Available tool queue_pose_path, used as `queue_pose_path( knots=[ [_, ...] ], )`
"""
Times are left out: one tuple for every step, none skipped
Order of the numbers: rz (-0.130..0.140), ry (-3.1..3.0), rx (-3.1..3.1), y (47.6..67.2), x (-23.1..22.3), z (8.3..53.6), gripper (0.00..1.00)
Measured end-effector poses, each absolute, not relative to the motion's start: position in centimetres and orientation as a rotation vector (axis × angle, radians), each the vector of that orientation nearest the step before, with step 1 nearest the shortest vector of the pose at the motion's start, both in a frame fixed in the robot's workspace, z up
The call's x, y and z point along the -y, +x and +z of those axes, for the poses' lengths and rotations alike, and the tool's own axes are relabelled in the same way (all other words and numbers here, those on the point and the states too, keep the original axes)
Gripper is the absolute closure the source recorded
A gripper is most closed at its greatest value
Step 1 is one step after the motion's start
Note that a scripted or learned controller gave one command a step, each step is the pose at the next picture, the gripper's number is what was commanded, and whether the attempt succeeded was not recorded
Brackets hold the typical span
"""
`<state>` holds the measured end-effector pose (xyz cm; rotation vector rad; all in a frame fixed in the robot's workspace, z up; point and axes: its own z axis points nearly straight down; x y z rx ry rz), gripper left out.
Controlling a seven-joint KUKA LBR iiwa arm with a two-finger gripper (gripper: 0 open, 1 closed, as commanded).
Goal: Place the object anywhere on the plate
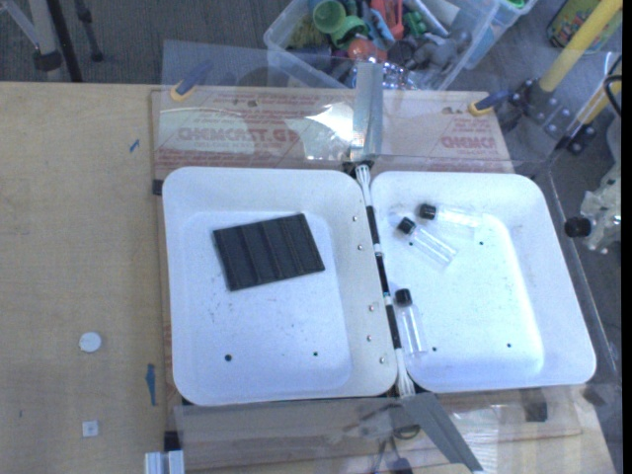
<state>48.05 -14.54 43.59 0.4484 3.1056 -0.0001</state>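
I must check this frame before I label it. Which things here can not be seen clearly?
- Vials in the right bin, camera view: clear bodies fade into the white floor, so only the black caps show well.
- Vial by the divider: its outline is faint.
- Plate in the left bin: its grooves are blurred.
- Toy box: cut by the top edge.

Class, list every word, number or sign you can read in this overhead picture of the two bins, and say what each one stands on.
Red lettering on the clear sheet behind the left bin: mirrored and blurred, not readable.
Red lettering on the same sheet behind the right bin: also blurred, not readable.
Dark ridged plate: no text.
Clear vials with black caps: no label that can be made out.
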Motion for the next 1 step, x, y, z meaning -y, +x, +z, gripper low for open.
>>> queue_pose_path(
  knots=[
    [-0.001,-0.193,-3.131,48.07,14.16,43.61,1.00]
  ],
)
